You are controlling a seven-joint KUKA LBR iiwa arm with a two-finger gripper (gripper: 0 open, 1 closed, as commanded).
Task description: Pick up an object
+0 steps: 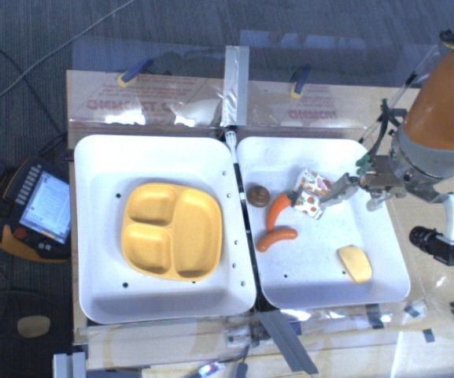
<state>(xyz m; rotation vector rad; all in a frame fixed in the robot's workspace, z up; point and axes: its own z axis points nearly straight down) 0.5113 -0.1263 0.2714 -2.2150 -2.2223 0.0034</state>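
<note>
The right bin [385, 235] holds several small items. A white box with coloured dots [311, 193] lies near its middle, and an orange carrot [277, 209] sits just to its left. Below the carrot is an orange-red sausage [276, 238]. A brown round piece [258, 194] rests by the bin's left wall, and a yellow block [356, 263] lies at the front right. My gripper [335, 192] reaches in from the right, low over the bin. Its tip is right beside the dotted box's right edge.
The left bin [93, 235] holds a yellow divided plate [173, 229]. The arm's grey wrist with the orange band [435, 124] hangs over the right bin's far right rim. A teach pendant [38, 207] lies on the floor to the left of the bench.
</note>
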